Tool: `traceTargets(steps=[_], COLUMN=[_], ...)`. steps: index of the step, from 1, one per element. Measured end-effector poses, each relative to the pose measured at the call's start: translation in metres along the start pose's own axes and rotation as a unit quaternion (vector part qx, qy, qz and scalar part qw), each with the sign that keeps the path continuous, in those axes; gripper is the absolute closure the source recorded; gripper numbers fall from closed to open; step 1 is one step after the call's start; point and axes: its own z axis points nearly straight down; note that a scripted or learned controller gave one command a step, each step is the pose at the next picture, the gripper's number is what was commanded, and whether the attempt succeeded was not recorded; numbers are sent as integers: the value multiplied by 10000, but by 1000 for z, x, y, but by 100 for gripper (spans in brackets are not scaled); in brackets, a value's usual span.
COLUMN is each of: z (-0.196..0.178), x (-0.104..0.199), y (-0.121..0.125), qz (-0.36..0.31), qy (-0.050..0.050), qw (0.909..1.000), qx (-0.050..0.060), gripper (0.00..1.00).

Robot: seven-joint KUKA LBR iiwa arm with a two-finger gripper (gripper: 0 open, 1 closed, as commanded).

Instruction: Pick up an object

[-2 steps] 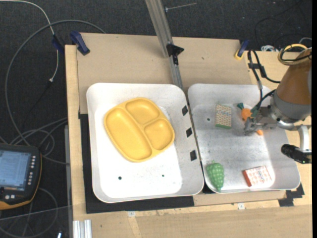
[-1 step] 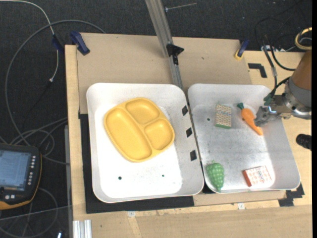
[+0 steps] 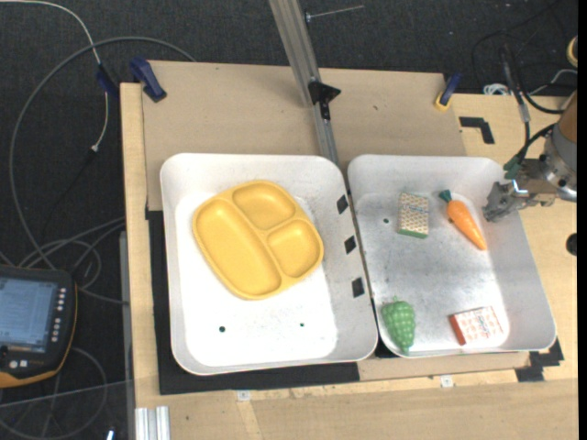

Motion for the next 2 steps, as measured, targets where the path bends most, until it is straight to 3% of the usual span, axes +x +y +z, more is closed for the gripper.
traceTargets(steps=[1, 2], z=[-47, -36], x=[0, 46], y=[2, 15], qz=[-1, -22], qy=[0, 24], qw=[10000, 10000], qx=[-2, 38], gripper=[100, 100])
